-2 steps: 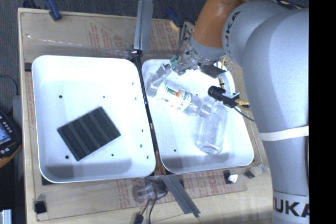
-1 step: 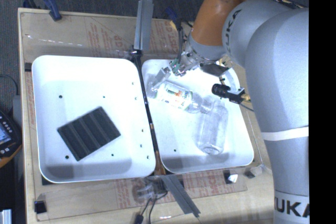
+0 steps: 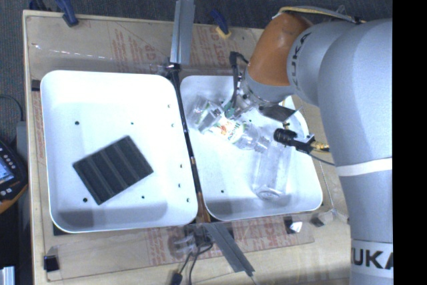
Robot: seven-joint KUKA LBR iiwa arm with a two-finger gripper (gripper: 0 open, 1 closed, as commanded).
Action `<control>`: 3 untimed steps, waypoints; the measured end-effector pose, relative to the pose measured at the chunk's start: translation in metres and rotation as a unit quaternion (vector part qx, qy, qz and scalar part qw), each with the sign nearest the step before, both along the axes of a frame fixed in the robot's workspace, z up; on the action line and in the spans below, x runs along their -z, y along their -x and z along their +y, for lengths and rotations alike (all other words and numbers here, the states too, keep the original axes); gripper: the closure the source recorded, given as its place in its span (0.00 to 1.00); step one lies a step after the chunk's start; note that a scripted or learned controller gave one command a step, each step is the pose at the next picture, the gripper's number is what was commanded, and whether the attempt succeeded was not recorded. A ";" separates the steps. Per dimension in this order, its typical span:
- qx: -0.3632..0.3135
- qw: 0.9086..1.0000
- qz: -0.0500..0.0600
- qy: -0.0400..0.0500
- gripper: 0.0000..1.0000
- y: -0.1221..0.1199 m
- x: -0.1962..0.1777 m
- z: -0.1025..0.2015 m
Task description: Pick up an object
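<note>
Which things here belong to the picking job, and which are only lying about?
Job:
- claw, low in the right bin
- clear crumpled wrapper
- clear cup lying on its side

Lying about:
- dark ridged panel in the left bin
- blue clamps

claw (image 3: 235, 105) low in right bin (image 3: 220, 207) | over clear plastic clutter (image 3: 223, 123) | ridged black slab (image 3: 113, 169) in left bin (image 3: 60, 143)

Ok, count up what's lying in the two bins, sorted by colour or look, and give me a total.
Dark grey ribbed pad, left bin: 1
Clear plastic bottle, right bin: 1
Clear crumpled wrapper with orange and green print, right bin, under the gripper: 1, though it may be more than one piece
Total: 3
</note>
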State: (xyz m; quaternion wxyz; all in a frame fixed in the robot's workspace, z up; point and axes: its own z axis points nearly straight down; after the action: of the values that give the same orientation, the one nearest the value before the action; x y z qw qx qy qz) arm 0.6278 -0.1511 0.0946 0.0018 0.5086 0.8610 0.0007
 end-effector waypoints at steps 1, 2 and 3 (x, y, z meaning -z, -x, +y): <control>0.007 1.000 0.009 -0.002 0.00 -0.027 0.001 0.002; 0.017 1.000 0.001 0.003 0.00 0.001 0.000 0.029; 0.016 1.000 0.000 0.004 1.00 0.000 -0.011 0.028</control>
State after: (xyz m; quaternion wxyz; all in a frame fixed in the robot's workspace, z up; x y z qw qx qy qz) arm 0.6279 -0.1228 0.1051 0.0037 0.5219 0.8530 -0.0027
